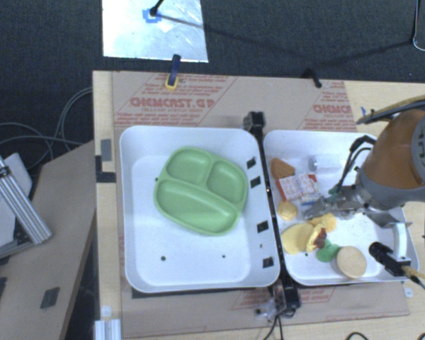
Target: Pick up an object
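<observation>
The right bin (pixel 340 142) holds several toy food items. Among them are a brown bread-like piece (pixel 282 168), a red-and-white packet (pixel 297 187), a yellow piece (pixel 297 239), a small green piece (pixel 328 252) and a tan round piece (pixel 351 262). My gripper (pixel 321 205) reaches in from the right and sits low over the middle of this bin. Its tip is just below the packet and above the yellow piece. The arm's orange band (pixel 397 154) rises behind it.
The left bin (pixel 145 261) holds a green divided plate (pixel 200 189). A black divider with clips (pixel 263 190) runs between the bins. A small grey item (pixel 314 163) lies near the right bin's far side. Cardboard (pixel 219 98) lies under both bins.
</observation>
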